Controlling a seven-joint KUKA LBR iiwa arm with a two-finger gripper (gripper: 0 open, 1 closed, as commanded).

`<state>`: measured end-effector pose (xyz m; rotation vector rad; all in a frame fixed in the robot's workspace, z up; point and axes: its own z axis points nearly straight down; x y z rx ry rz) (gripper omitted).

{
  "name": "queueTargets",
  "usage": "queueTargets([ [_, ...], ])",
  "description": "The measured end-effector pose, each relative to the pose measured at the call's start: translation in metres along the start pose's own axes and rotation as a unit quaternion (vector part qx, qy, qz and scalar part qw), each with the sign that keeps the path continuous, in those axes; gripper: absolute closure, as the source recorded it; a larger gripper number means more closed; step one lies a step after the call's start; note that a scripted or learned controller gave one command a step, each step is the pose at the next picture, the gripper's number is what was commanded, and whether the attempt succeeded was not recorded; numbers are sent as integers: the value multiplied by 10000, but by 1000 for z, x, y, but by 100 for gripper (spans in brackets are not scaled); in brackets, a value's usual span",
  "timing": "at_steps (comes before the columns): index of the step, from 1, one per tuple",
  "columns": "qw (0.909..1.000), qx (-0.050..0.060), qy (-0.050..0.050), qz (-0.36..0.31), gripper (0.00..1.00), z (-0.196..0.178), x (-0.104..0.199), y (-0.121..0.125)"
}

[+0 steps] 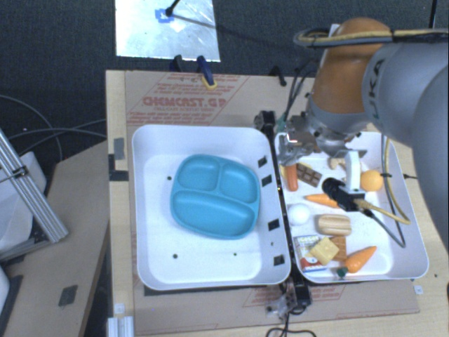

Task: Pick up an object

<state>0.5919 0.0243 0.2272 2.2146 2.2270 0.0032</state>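
Arm: the grey arm (414, 83) reaches in from the right and hangs over the far end of the right bin (414, 258).
Hand: the hand (289, 144) sits low at that bin's far left corner, tucked under the wrist; how far open it is cannot be told, and nothing is seen in its hold.
Closest pick: a brown chocolate bar (307, 174) lies flat just near of the hand, with a short orange carrot (291, 177) beside it against the bin's left wall.
Handling: both look like light, stiff plastic toys. The bar is thin and probably best pinched across its narrow width; the carrot is rounded and may roll or slip, so a grip across its thick middle looks safer.
Other picks: a white egg (299, 214), smooth and likely slippery; a bread roll (333, 224), broad and easier to close on across its short side; a cheese wedge (325, 250) and a long carrot (359, 258) at the near end.
Risk: the things lie close together, so a neighbour could get nudged.
Left bin: the left bin (154, 258) holds a blue divided plate (215, 195).
Table: both bins rest side by side on the table (186, 93).
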Motion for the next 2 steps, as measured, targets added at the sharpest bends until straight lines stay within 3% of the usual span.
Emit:
queueTargets([
  [2,10000,6,-4,24,100,-5,-14,-1],
])
